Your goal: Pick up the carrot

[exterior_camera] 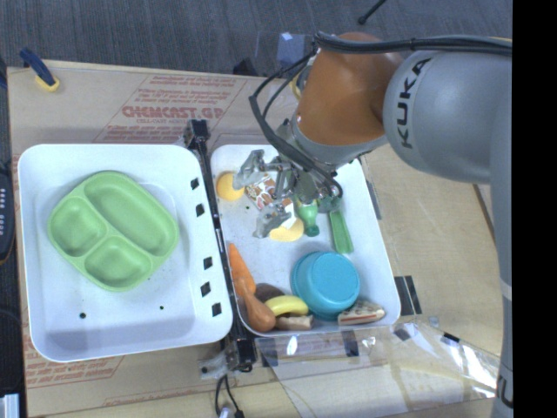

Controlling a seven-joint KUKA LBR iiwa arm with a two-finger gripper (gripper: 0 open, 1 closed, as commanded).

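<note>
The carrot [242,277] is a long orange piece lying along the left wall of the right bin [374,233], its thick end toward the front. My gripper [261,195] hovers at the back of that bin, up and to the right of the carrot and apart from it. Its two silver fingers [252,165] stand spread open over a small white and orange item [264,193]. I see nothing gripped between them.
Around the gripper lie a yellow round piece [228,186], a yellow slice [287,230] and green toys [338,232]. A blue bowl [326,283], a banana [287,305] and a sandwich slice [361,313] crowd the front. The left bin [52,333] holds a green divided plate [113,229].
</note>
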